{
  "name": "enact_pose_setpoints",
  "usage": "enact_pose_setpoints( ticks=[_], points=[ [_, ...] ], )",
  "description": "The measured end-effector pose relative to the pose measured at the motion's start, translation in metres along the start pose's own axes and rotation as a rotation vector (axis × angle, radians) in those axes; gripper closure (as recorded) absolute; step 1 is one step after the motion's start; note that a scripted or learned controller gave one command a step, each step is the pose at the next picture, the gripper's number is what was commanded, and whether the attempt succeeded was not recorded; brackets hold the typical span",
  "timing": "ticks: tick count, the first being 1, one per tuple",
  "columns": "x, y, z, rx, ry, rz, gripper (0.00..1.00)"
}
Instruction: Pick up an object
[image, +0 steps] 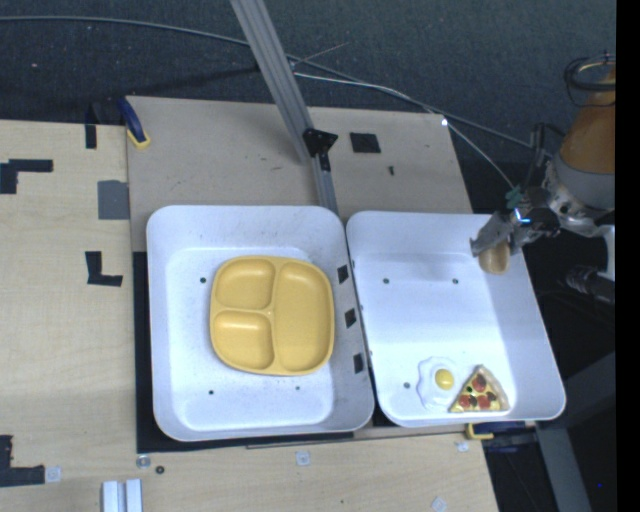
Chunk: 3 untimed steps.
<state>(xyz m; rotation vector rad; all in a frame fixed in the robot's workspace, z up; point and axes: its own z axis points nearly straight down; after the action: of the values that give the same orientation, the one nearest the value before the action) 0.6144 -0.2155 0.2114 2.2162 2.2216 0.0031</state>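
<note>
A small tan object (494, 260) is gripped between the fingers of the end effector (497, 247), above the far right rim of the right bin (520, 330).

text: none legible | labels/brands/numbers: none legible | checked: yellow divided plate (272, 314) in left bin (170, 300) — plain; right bin (520, 330) — plain; fried egg toy (438, 381) and pizza slice toy (480, 392) at its near edge — unmarked; black tape marks (100, 268) on bench — not letters
</note>
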Motion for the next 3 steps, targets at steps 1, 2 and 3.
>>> enact_pose_setpoints(
  ticks=[1, 2, 3],
  points=[
    [0.0, 0.0, 0.007, 0.006, 0.0, 0.002, 1.0],
    [0.061, 0.003, -0.003, 0.005, 0.002, -0.003, 1.0],
    [0.106, 0.008, -0.005, 0.006, 0.002, -0.003, 1.0]
  ],
)
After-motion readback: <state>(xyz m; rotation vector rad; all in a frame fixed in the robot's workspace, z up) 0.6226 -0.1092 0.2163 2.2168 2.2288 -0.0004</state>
